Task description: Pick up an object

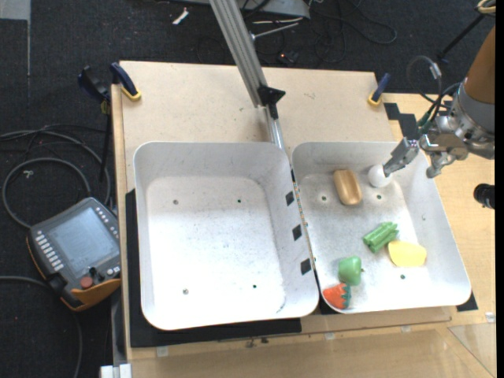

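The end effector hung over the far right edge of the right bin, its fingers spread apart and holding nothing. A white ball lay just beside the left finger, with a tan loaf near it. A clean grasp probably called for lowering straight down with the fingers on either side of the ball. Nearer the front of that bin lay a green piece, a yellow piece, and a green-and-red pair. The left bin sat alongside.

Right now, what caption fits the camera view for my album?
Gripper above right bin holding toy foods; left bin beside it.
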Controlling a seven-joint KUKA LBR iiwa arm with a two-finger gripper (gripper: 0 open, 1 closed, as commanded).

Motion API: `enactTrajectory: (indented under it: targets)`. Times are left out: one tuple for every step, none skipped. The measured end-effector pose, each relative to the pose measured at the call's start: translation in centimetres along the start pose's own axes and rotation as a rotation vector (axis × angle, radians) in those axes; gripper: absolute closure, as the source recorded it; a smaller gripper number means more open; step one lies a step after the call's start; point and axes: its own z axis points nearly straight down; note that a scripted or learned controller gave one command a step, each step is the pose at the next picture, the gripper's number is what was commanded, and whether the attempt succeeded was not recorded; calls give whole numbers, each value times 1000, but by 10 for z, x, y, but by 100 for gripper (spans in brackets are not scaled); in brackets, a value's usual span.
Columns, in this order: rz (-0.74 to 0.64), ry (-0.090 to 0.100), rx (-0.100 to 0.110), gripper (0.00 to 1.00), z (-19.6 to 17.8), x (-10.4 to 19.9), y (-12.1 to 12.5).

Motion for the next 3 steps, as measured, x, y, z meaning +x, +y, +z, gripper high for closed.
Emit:
enactTrajectory:
  targets:
    - [-1, -1, -4, 0, -3, 0, 1]
    - [1, 0, 0, 0, 41, 2, -2]
    - [2, 0, 2, 0, 105, 2, -4]
